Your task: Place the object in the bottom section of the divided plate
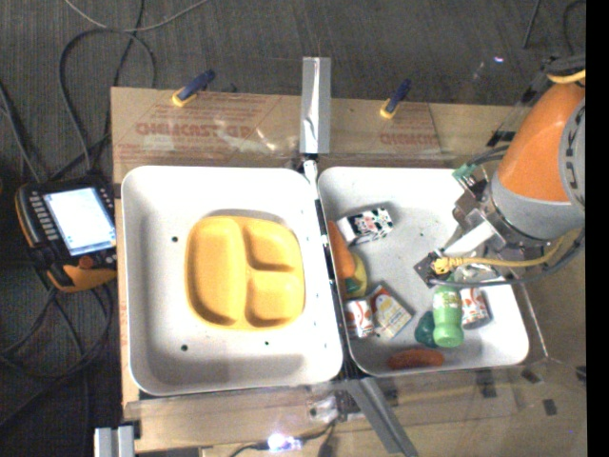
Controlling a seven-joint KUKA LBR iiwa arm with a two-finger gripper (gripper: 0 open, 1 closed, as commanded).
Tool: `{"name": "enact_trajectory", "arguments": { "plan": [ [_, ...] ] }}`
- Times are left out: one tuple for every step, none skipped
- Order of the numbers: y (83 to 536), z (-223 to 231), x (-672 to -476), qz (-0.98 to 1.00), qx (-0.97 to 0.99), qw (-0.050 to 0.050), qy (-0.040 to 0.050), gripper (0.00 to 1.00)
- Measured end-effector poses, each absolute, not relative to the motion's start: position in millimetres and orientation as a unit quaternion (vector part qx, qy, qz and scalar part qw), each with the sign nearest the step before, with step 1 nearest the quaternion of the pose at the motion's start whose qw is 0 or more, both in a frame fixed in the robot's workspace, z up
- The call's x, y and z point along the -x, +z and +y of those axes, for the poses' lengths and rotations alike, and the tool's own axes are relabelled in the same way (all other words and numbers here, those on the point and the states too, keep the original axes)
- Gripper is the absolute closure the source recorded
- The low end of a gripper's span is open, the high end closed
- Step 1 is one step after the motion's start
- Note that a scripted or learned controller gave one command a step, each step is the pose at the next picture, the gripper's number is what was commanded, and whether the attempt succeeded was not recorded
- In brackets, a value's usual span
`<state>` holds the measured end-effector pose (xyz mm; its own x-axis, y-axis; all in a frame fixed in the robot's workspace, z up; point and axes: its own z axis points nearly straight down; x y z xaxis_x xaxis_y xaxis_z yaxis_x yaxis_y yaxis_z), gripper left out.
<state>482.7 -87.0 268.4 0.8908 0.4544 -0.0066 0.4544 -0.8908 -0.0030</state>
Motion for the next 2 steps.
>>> {"name": "enact_trajectory", "arguments": {
  "plan": [
    [238.2, -50.5, -533.3, -0.222, 0.975, 0.000, 0.0033, 1.00],
    [257.4, 45.1, -551.2, -0.184, 0.983, 0.000, 0.0029, 1.00]
  ]
}}
